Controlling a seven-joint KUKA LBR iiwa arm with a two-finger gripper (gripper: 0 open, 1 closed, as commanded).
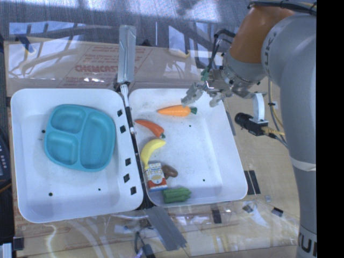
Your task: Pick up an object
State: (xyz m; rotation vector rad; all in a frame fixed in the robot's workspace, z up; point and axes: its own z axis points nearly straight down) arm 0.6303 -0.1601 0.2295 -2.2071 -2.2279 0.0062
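A: Gripper [203, 97] sits over the right bin's [215, 168] far edge, fingers spread, nothing between them. One tip hangs just above the carrot [174, 110], probably lined up for a grab.

B: Touching it?

A: Can't tell from this angle. Carrot lies flat, leafy end toward the arm.

B: Other targets?

A: Chili [149, 127], banana [151, 150], small carton [155, 176], green piece [177, 194], all crowded along the divider, likely harder to reach cleanly. Brown thing behind the carton is half hidden; can't identify it.

B: Left bin [32, 192]?

A: Blue tray [80, 136], flat, well apart from the arm.
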